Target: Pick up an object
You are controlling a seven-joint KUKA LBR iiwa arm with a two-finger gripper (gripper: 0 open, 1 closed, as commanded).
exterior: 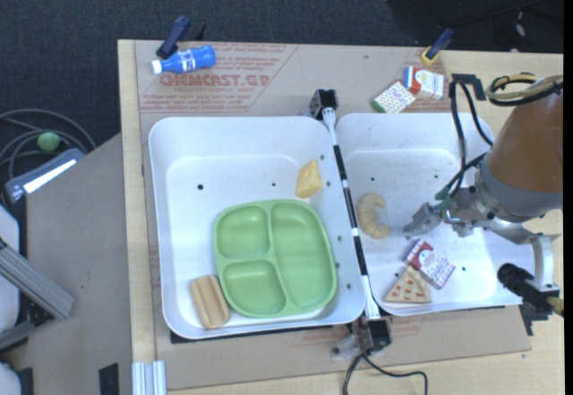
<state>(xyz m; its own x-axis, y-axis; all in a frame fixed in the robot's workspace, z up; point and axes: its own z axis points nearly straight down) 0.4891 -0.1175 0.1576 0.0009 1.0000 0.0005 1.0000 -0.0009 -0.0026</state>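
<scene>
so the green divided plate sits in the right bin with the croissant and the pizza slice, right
Not quite. The camera view shows the green divided plate in the left bin, beside a yellow piece and a tan bread piece. The croissant and the pizza slice do lie in the right bin.
</scene>
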